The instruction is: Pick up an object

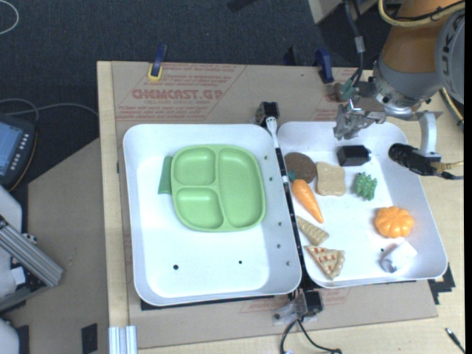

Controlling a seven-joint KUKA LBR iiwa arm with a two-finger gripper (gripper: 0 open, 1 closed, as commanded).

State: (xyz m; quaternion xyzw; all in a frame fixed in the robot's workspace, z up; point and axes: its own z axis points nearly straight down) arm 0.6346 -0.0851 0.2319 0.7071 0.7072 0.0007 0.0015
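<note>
Left bin point(140, 220): a green divided plate point(217, 187) is held near its middle.
Right bin point(431, 231): a carrot point(307, 200), brown disc point(299, 164), cracker point(330, 179), pizza slice point(326, 259), black block point(353, 154), broccoli point(364, 186) and orange pumpkin point(393, 222) are contained.
Arm: it is reached in from the right; the gripper point(348, 127) is poised at the right bin's far edge, just above the black block.
Grip: it cannot be told.

Two white bins point(140, 220). One green tray point(218, 187), three compartments. One each: carrot point(307, 200), pumpkin point(394, 222), broccoli point(364, 186), pizza slice point(325, 259), bread slice point(330, 179), brown disc point(299, 164), black block point(353, 154), cone point(312, 231). One white item point(397, 257), unidentifiable.
</note>
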